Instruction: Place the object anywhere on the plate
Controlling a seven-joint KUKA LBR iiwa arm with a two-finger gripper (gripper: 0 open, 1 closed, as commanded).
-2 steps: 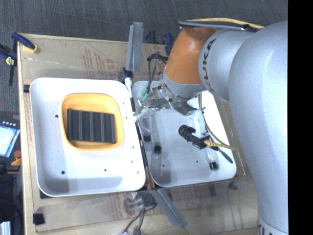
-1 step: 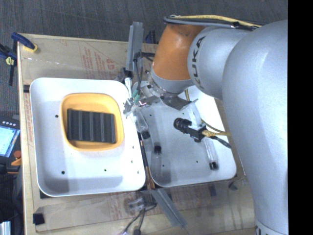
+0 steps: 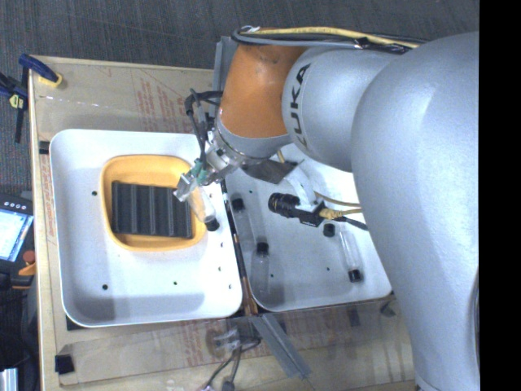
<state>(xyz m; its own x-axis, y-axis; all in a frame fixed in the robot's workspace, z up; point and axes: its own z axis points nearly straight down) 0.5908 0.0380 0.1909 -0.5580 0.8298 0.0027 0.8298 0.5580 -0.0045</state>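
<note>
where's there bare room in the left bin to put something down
Left bin: bare floor along the front, below the yellow plate, and a strip on its left. It is crowded at the plate's right edge, where the end effector hangs by the bin divider.

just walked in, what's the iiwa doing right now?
The arm reaches in from the right with its gripper at the right edge of the yellow plate in the left bin. A clear tube with a dark cap hangs at the gripper's tip, at the plate's rim. More tubes lie in the right bin.
</note>
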